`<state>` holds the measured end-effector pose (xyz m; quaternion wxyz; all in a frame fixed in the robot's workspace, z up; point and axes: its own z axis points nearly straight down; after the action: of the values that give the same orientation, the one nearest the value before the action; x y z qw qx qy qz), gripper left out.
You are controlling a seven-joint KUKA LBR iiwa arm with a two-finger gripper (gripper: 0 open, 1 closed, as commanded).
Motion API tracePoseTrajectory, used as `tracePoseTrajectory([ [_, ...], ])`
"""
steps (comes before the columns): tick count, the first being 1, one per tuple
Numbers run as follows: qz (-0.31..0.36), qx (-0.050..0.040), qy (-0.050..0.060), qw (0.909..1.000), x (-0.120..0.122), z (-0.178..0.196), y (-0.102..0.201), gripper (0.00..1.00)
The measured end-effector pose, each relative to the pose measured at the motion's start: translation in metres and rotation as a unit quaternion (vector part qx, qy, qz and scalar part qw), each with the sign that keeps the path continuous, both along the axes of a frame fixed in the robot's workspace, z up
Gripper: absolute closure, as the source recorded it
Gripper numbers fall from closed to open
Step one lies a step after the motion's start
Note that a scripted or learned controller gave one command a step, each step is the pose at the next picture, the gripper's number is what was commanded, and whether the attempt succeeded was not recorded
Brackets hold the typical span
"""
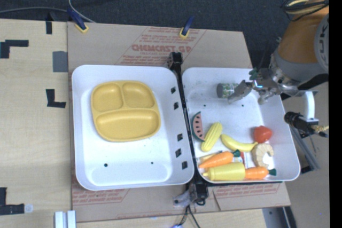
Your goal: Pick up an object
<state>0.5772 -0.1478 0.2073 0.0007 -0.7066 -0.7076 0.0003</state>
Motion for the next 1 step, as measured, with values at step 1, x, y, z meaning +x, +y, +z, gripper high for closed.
tracePoseTrajectory([
  [1,-0.001,0.0003,0.002,1.0,-0.0166,-0.1085,-0.0158,0.0],
])
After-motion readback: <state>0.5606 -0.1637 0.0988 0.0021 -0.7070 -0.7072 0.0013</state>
